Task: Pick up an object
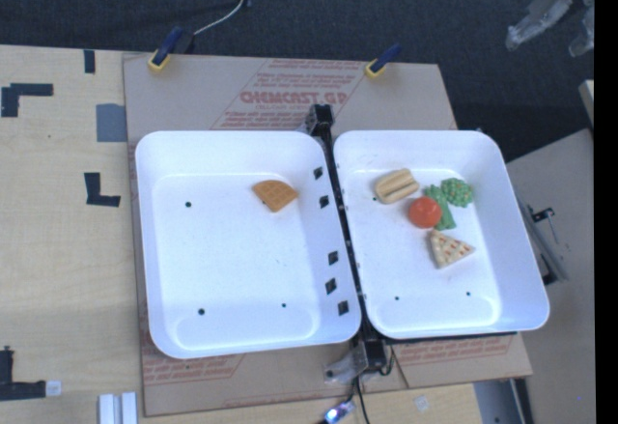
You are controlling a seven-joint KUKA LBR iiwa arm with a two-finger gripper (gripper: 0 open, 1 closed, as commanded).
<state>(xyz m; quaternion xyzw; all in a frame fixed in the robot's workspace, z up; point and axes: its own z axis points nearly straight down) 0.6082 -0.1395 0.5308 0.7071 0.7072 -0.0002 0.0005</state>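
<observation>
Nothing is picked yet, I judge; the gripper (552, 12) hangs at the upper right, well apart from both bins, too blurred to tell its state; the hot dog (396, 185), tomato (424, 212), broccoli (453, 192) and sandwich wedge (449, 248) lie in the right bin (502, 296); an orange wedge (275, 194) lies in the left bin (164, 316).

Bench (58, 219) bears cardboard sheet (290, 94) under two bins (154, 161).

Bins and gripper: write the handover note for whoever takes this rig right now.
Gripper: up at the far right corner, off the bins, blurred; nothing seen in it.
Left bin: one orange wedge.
Right bin: bun, tomato, broccoli, pizza slice, clustered together.
Done: nothing picked yet.
Left: choose an object, descend, grasp, lift. The wedge lies alone, so it looks like the easiest pick.
</observation>
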